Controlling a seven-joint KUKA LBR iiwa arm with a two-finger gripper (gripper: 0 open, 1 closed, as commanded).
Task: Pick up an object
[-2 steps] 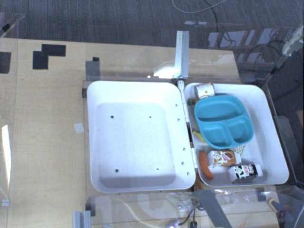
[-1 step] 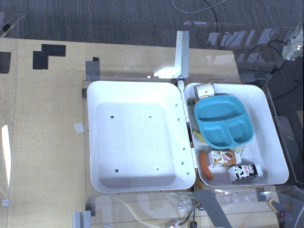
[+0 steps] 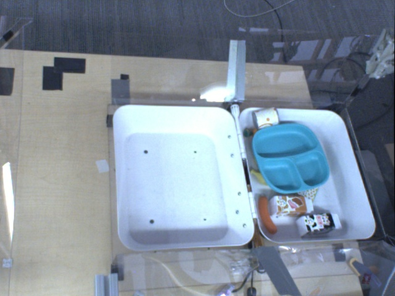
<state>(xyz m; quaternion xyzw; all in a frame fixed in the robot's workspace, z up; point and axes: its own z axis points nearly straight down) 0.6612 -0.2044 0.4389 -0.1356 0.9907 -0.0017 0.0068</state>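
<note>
Two bins sit side by side on the desk (image 3: 55,184). The right bin (image 3: 352,165) holds a tray (image 3: 290,156), with small boxes (image 3: 290,206) below it.

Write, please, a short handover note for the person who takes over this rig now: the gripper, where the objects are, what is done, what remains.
Objects: all lie in the right bin. A blue divided tray fills its middle. A small roll-like item sits at the far edge behind the tray. Near the front: an orange sausage-shaped piece, a small printed carton and a black-and-white cow-patterned item.
Left bin: nothing lies on its floor.
Done: no object has been lifted.
Left: choose one object in the right bin, grasp it and lift it.
</note>
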